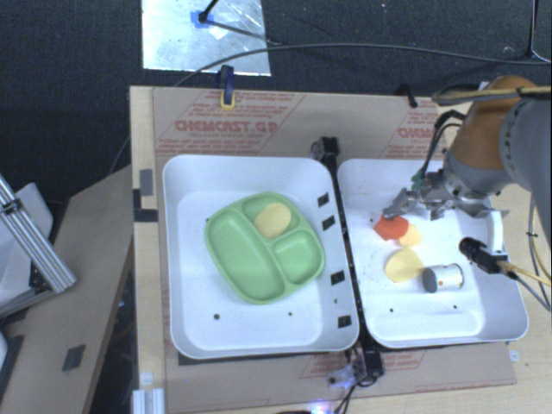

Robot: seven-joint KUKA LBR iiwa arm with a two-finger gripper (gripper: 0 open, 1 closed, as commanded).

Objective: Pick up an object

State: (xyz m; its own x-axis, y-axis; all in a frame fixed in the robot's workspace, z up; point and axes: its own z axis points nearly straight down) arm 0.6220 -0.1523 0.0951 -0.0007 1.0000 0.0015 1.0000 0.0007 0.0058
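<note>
In the right bin [492,317] lie a red-orange object [391,228], a small yellow piece [411,236] touching its right side, a larger pale yellow object [402,266] and a short silver cylinder [443,277] with a dark end cap. My gripper [399,206] hangs low over the bin's upper middle, just above and behind the red-orange object, tilted toward the lower left. Nothing shows held in it. In the left bin [198,317], a green divided plate [250,266] carries a yellow object [273,220] in its upper compartment.
The grey arm with its orange band [483,136] comes in from the right over the right bin's far corner. Cables and a black connector [476,254] hang near the bin's right wall. A black divider strip [341,248] runs between the bins.
</note>
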